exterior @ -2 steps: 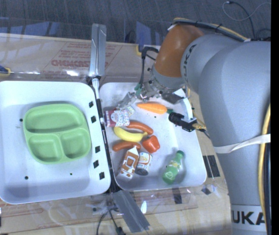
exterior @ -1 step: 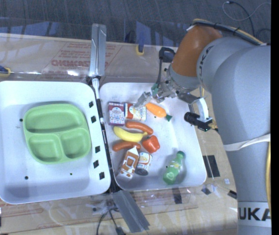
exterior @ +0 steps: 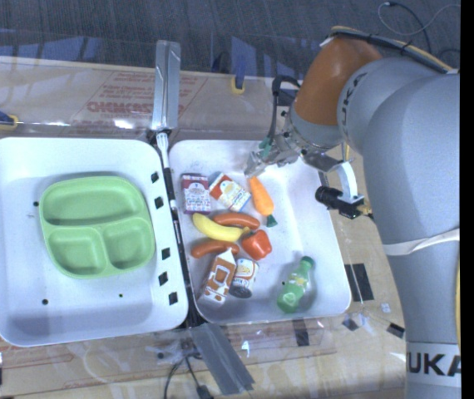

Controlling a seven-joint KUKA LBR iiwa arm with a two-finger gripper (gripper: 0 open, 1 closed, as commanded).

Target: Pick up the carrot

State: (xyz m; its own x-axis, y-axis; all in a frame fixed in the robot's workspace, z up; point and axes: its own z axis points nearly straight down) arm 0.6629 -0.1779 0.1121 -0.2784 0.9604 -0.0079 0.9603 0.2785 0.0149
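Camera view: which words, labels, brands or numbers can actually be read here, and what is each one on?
"UKA", cut off by the frame edge: on the arm's base.
Red print on the sheet behind the bins: too blurred to read.
Labels on the small cartons, the can and the green bottle: too small to read.

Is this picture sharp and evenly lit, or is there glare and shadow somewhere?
Camera view: mostly sharp, with the carrot crisp; soft shadows along the left bin lower wall; the end effector looks slightly blurred; faint sheen on the clear sheet behind the bins.
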